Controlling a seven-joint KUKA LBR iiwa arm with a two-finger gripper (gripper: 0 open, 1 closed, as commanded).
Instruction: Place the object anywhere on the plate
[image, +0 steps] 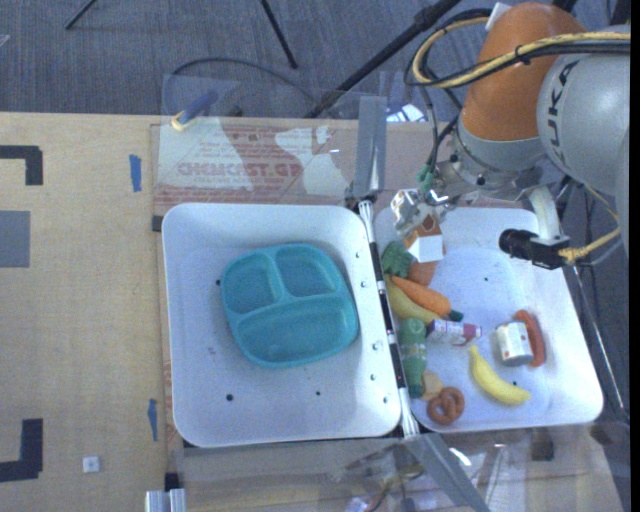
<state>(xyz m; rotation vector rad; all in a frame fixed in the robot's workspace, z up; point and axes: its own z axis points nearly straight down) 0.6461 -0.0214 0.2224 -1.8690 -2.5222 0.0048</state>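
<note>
A teal divided plate (288, 305) lies in the left white bin (190, 240). My gripper (412, 210) hangs over the back left corner of the right bin (570, 300), just above a small white and orange box (427, 248) and a green leafy toy (397, 259). An orange carrot (420, 297) lies in front of them along the bin's left wall. Nothing shows clearly in the gripper.
The right bin also holds a green bottle (413, 343), a small tube (456, 330), a banana (497, 380), a pretzel (445, 404), and a white can (513, 343) beside a sausage (537, 335). A black part of the arm (527, 247) juts over the bin's back right.
</note>
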